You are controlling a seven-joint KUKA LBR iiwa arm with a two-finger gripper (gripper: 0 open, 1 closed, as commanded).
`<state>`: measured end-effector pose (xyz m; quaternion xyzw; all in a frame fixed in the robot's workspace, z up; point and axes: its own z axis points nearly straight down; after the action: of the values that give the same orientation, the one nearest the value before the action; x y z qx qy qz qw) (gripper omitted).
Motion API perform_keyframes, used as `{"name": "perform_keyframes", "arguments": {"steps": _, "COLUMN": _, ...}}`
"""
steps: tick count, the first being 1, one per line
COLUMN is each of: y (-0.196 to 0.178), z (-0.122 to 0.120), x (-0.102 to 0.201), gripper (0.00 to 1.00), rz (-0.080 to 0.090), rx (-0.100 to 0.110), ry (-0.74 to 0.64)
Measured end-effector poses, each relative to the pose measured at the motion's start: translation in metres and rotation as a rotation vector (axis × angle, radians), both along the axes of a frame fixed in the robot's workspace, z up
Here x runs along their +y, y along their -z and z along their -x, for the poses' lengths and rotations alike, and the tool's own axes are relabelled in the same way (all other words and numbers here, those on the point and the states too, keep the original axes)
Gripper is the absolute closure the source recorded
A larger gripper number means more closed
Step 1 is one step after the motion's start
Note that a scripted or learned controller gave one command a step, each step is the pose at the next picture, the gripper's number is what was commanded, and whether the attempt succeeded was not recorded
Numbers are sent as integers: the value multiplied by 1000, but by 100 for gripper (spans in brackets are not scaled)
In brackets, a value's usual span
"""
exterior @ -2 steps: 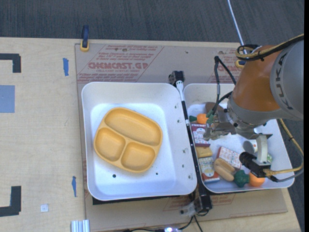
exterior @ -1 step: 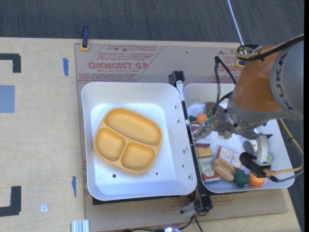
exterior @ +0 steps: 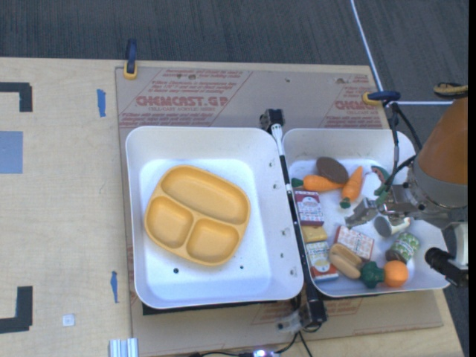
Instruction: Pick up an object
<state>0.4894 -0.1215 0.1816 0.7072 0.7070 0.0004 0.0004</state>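
**Over the right bin, nothing held**

Nearest the camera, along the bottom edge of the frame, cables and a small black clamp (exterior: 311, 312) sit under the seam between the two bins. Just above them is the left bin (exterior: 149, 274), and in its middle lies a yellow divided plate (exterior: 196, 214) with three compartments, tilted so its long compartment faces the upper right.

The right bin (exterior: 297, 143) holds the clutter. Down its left side, from top to bottom, run a red-and-white carton (exterior: 309, 206), a yellow block (exterior: 314, 233) and another small printed box (exterior: 318, 259). Toward the bin's lower right lie a hot-dog bun (exterior: 346, 259), a red-patterned packet (exterior: 355, 240), a green broccoli piece (exterior: 371, 274) and an orange fruit (exterior: 396, 273), the last two touching. Near the top are a carrot (exterior: 321, 184) lying flat, a dark brown oval piece (exterior: 332, 169) just above it, and a second carrot (exterior: 352, 184) tilted upright beside them.

My gripper (exterior: 366, 213) hangs over the right part of this bin, my arm coming in from the right edge of the frame with the orange band (exterior: 450, 147) above it. My fingers (exterior: 361, 215) point left and stand slightly parted, with nothing between them. They sit just above the red-patterned packet and below the tilted carrot; I cannot tell whether they touch either. A green-and-white item (exterior: 405, 245) lies just below my wrist.
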Motion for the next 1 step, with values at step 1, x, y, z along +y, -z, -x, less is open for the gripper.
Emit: {"name": "perform_keyframes", "arguments": {"steps": 1, "y": 82, "z": -6, "x": 20, "gripper": 0, "rz": 2, "rx": -12, "ry": 0}}
